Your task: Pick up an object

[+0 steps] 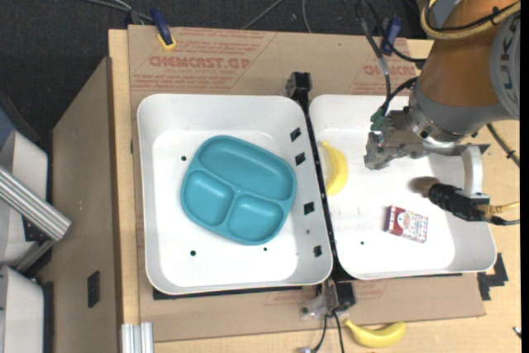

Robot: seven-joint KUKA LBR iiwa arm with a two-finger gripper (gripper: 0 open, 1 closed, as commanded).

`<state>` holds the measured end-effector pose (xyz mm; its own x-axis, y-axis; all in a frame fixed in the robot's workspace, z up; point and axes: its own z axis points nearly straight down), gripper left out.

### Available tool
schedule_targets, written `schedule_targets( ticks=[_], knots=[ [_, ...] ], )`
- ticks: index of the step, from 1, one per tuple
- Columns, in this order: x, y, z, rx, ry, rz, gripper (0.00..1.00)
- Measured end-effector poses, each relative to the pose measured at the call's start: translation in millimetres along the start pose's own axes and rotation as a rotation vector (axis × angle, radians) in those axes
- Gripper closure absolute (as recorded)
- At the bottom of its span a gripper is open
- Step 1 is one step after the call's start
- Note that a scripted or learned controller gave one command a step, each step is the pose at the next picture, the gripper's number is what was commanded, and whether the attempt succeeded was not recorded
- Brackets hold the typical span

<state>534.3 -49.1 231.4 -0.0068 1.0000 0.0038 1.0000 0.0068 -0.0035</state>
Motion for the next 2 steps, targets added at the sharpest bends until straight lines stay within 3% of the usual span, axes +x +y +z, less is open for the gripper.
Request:
schedule_targets(
  ticks=[2],
  knots=[
    [97.8,-5.9,11.6,0.000,-0.001,0.001,1.00]
  ],
)
